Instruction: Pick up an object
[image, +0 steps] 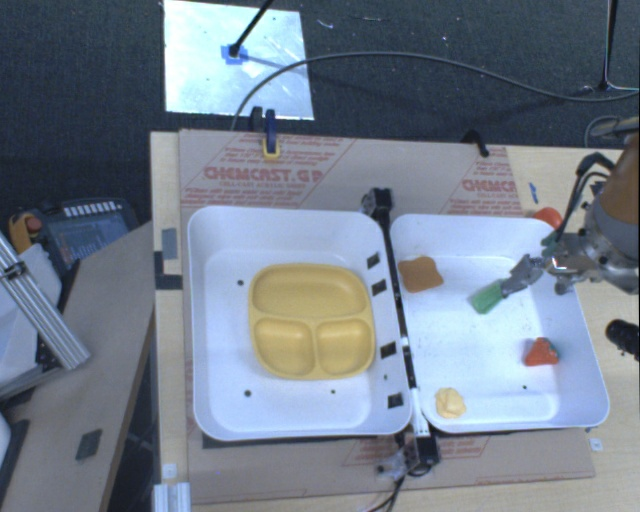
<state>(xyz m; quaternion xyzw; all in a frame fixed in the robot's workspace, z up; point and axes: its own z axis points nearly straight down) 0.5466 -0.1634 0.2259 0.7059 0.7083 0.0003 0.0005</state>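
Lighting even, diffuse, fairly bright; source seems overhead. White bins (300, 225) near overexposed, surface detail washed out. Strong glare on metal sheet (237, 58) at upper left of frame, bluish-white patches. Dark carpet (80, 90) around bench (170, 330) stays deep, grainy. Shadows soft and short: thin one under green object (487, 297) in right bin, faint ones along bin walls. Overall image slightly soft, low resolution, mild noise. Arm (615, 215) at right edge of frame blurred. Yellow tray (308, 320) evenly lit, gentle shading in compartments.

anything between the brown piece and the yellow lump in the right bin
No. In the camera view, the stretch from the brown piece down to the yellow lump is bare white bin floor.
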